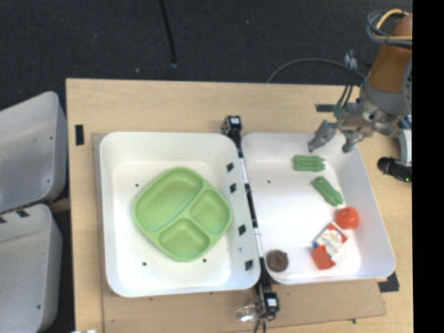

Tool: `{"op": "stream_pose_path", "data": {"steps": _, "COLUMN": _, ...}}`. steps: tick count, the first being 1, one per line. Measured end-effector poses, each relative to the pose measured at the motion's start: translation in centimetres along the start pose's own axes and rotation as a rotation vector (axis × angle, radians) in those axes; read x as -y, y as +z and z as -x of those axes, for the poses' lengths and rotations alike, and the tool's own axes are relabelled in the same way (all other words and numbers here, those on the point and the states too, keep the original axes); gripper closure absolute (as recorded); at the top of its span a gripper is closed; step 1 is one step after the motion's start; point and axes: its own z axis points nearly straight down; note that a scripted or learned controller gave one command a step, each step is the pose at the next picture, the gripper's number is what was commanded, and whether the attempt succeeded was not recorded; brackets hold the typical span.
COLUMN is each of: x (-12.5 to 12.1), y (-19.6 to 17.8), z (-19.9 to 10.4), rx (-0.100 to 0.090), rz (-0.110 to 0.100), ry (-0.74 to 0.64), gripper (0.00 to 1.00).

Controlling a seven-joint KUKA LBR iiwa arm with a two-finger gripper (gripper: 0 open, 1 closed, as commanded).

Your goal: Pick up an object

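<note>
My gripper (335, 140) hangs over the far edge of the right bin (368, 186), its two grey fingers spread apart with nothing between them. Just below it in the bin lies a green pod-shaped piece (308, 163). A second green piece (327, 190) lies slantwise a bit nearer. Toward the front right sit an orange-red ball-like item (347, 218), a small red and white packet (329, 245) and a brown round item (277, 260) at the front left corner.
The left bin (118, 186) holds a green divided plate (182, 214). A divider with black clips (244, 193) runs between the bins. Cables (305, 68) loop behind the right bin. White chair-like shapes (28, 158) stand at the far left.
</note>
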Motion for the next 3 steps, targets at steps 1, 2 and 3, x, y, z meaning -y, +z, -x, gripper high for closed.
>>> {"op": "stream_pose_path", "data": {"steps": 1, "x": -0.3, "y": -1.0, "z": -0.1, "rx": 0.004, "rz": 0.015, "ry": -0.004, "gripper": 0.0}}
{"op": "stream_pose_path", "data": {"steps": 2, "x": -0.4, "y": 3.1, "z": 0.1, "rx": 0.005, "rz": 0.012, "ry": -0.004, "gripper": 0.0}}
{"op": "stream_pose_path", "data": {"steps": 3, "x": -0.6, "y": 7.3, "z": 0.3, "rx": 0.004, "rz": 0.011, "ry": -0.006, "gripper": 0.0}}
